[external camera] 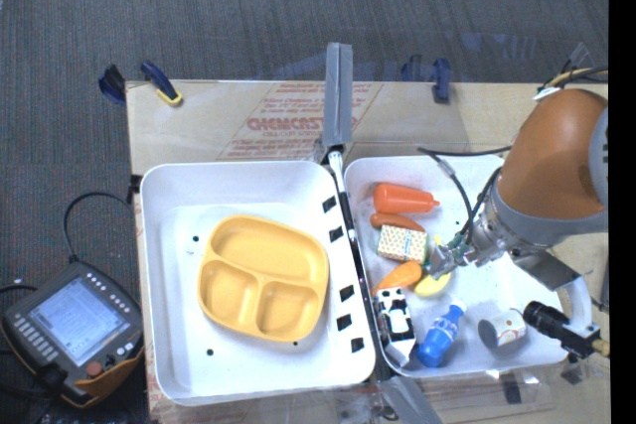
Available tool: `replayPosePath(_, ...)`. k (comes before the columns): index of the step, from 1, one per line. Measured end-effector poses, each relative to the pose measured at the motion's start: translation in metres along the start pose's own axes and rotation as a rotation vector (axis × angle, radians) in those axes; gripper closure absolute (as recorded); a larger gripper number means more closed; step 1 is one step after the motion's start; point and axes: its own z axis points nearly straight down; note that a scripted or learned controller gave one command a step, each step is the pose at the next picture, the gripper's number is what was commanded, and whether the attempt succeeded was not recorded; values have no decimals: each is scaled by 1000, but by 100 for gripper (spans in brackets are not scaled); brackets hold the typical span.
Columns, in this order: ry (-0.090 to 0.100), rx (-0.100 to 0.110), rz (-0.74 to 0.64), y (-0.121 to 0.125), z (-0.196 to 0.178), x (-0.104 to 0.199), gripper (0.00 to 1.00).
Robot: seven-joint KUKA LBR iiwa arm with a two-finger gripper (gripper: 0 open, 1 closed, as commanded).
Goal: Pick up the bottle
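While the gripper (444, 258) hangs low over the middle of the right bin (467, 169), the blue bottle (439, 336) lies on its side near that bin's lower edge, below the fingertips and apart from them. Whether the fingers are spread or pressed together cannot be told; nothing shows between them. A yellow piece (433, 284) sits just under the gripper, between it and the bottle. A yellow divided plate (263, 278) rests in the left bin (164, 213).

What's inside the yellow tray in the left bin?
Nothing shows in the yellow tray: its three compartments look bare. It lies in the left bin and hides the floor beneath it. The blue bottle lies in the right bin.
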Motion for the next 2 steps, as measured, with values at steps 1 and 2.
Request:
replayPosePath(1, 0, 0, 2, 0, 0, 0, 0)
replayPosePath(2, -11, -14, 12, -20, 86, -25, 0)
